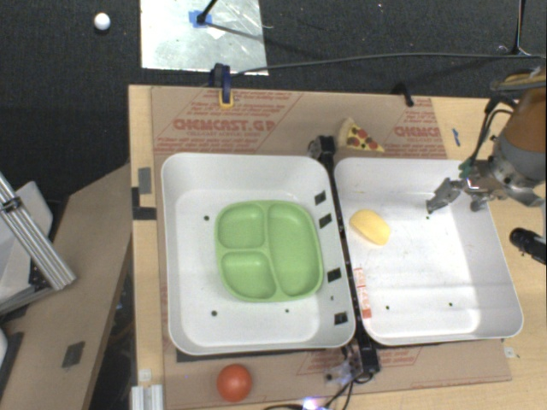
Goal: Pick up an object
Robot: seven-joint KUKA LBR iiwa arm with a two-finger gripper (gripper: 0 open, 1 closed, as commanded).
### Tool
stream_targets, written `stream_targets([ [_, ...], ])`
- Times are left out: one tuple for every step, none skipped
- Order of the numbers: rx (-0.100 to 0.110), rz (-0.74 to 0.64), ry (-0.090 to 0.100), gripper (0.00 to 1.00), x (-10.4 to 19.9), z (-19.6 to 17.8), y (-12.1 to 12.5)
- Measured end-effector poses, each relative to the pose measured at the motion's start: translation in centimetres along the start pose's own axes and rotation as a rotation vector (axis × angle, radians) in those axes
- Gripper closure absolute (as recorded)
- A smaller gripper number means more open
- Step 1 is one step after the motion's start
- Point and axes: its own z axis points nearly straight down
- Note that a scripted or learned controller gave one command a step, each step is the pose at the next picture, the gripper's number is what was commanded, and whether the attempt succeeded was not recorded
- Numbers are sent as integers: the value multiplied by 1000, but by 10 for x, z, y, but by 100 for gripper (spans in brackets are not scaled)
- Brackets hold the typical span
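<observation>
Clearly, the board point(256, 118) reads "CHEMCAST GP"; hand point(453, 193) hovers over right bin point(487, 314).

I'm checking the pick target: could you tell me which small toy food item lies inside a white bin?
The pale yellow rounded piece, in the right bin; pizza slice and red ball lie outside.

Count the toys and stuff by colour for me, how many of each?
Green: 1, the divided plate in the left bin.
Yellow: 1, the lump in the right bin.
Red-orange: 1, the ball in front of the bins.
Pizza-coloured: 1, the pizza slice toy behind them.
Total: 4
</observation>
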Motion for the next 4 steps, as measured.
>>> stream_targets([
  [-2, -1, 0, 0, 2, 42, 4],
  [-1, 0, 0, 0, 2, 87, 4],
  [-8, -1, -2, 100, 2, 74, 6],
  [-11, -4, -3, 100, 4, 9, 12],
])
